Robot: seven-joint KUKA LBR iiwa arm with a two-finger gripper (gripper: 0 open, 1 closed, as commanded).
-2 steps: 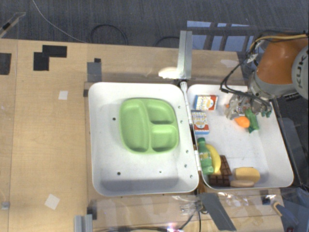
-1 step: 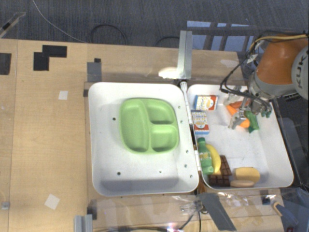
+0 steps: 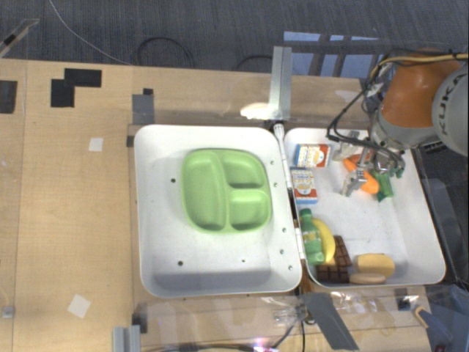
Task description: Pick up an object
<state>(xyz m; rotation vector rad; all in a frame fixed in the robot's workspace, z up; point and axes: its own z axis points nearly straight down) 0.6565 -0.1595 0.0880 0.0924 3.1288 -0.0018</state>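
Camera view: I am lowering the jaws (image 3: 360, 184) over the carrot (image 3: 368, 184) for picking, their state unclear to me.

We see open floor in the middle and far-right part of the right bin (image 3: 410, 218), while small boxes (image 3: 308, 169), a green bottle (image 3: 311, 237), a banana (image 3: 326, 239) and a bread roll (image 3: 375, 265) crowd its left wall and near edge. In the left bin (image 3: 157, 196), a green divided tray (image 3: 224, 190) fills the centre, leaving bare margins around it.
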